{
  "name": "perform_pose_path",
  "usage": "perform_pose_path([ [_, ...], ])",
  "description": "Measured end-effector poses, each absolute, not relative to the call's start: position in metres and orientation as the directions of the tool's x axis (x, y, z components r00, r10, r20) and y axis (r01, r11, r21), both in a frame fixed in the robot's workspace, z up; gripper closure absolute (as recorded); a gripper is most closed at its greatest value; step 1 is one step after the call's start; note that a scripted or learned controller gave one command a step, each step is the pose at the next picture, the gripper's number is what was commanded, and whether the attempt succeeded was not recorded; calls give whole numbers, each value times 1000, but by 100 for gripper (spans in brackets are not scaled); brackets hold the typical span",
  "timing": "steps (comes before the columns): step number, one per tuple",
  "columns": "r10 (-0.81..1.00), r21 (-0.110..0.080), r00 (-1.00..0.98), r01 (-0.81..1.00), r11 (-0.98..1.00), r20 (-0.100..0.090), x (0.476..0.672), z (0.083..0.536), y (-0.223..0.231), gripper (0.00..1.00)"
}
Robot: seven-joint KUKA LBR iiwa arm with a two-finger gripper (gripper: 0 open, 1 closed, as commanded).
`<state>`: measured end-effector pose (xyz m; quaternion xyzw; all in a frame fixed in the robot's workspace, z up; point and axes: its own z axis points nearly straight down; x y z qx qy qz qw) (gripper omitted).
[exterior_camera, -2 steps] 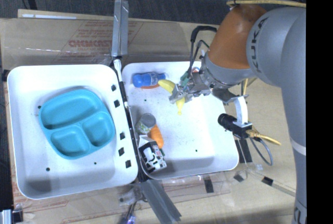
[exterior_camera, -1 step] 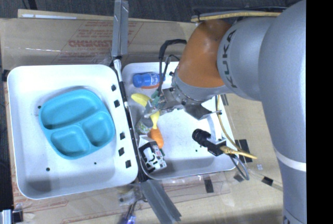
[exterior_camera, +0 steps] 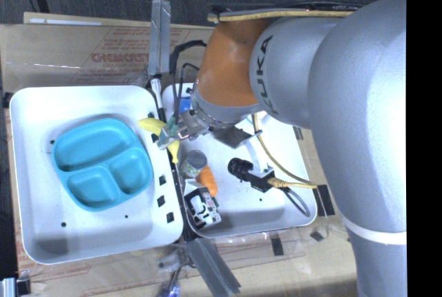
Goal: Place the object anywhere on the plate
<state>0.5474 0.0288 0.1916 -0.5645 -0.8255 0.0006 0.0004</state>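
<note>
While the arm (exterior_camera: pixel 304 74) hangs over the right bin (exterior_camera: pixel 293 209), I see gripper (exterior_camera: pixel 168 135) at the divider, yellow object (exterior_camera: pixel 151 125) beside it; can't tell jaw state. Blue plate (exterior_camera: pixel 102 163) sits in left bin (exterior_camera: pixel 34 219).

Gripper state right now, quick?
Gripper: cannot be told; it sits over the divider between the bins, beside a yellow object, near the blue plate.
</note>
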Motion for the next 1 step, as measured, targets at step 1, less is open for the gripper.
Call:
perform_pose_path([
  [1,932,-1,-362,932,362,0,547,192,28,0],
])
